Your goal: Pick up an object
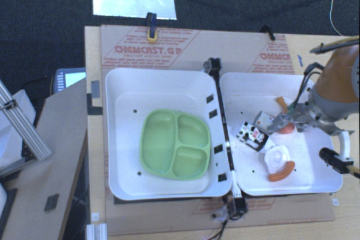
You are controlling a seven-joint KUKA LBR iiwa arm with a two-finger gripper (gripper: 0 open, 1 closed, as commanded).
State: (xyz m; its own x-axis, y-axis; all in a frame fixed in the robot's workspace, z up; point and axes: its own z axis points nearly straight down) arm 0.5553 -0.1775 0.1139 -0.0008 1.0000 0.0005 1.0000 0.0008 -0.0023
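Crowding is the main hazard, I judge: the reddish piece [287, 128] under the gripper [281, 122] lies in the right bin [247, 87] toward its right wall, with an orange piece [280, 102] just beyond it, a black-and-white printed card [252, 135] near its left, and a white lump [276, 158] with a sausage [281, 171] toward the front edge. A close here could catch a neighbour, or nudge the target aside and come up bare. That reddish piece is small, rounded, low and partly covered by the grey tool, so its outline is unclear. Whether the jaws are spread or pressed together I cannot tell; nothing is visibly pinched. A green divided plate [175, 144] sits in the left bin [121, 121], well apart, on the tabletop [185, 45].
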